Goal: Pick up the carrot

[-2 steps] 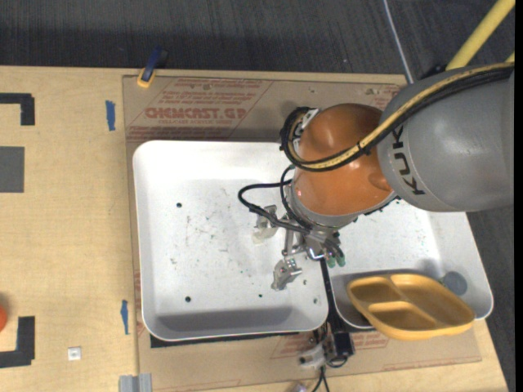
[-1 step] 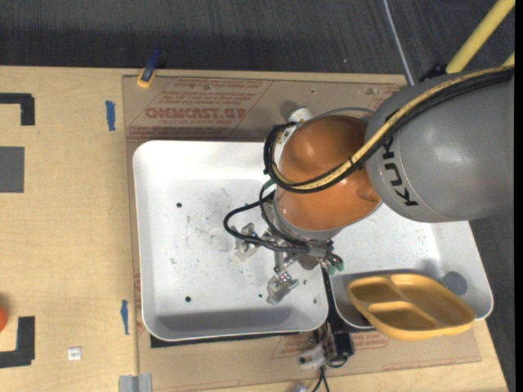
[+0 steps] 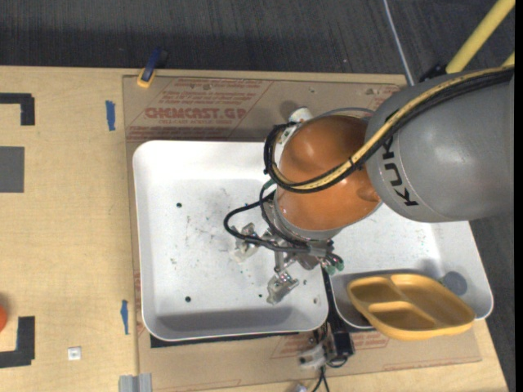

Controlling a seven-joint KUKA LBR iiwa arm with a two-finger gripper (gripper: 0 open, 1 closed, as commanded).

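My gripper [image 3: 262,266] hangs low over the left bin [image 3: 176,219], near its front right corner. Its two metal fingertips [image 3: 282,285] stand apart, open, with bare white bin floor between them and nothing held. The orange wrist band [image 3: 323,174] and the grey arm [image 3: 445,149] reach in from the right. They cover the left bin's right side and the seam between the two bins, so whatever lies beneath them is hidden.
A yellow two-part dish [image 3: 409,302] lies at the front of the right bin [image 3: 470,260]. The left bin's floor carries dark scuffs and a few small holes. Cables hang at the front edge between the bins [image 3: 323,349]. Brown cardboard surrounds both bins.
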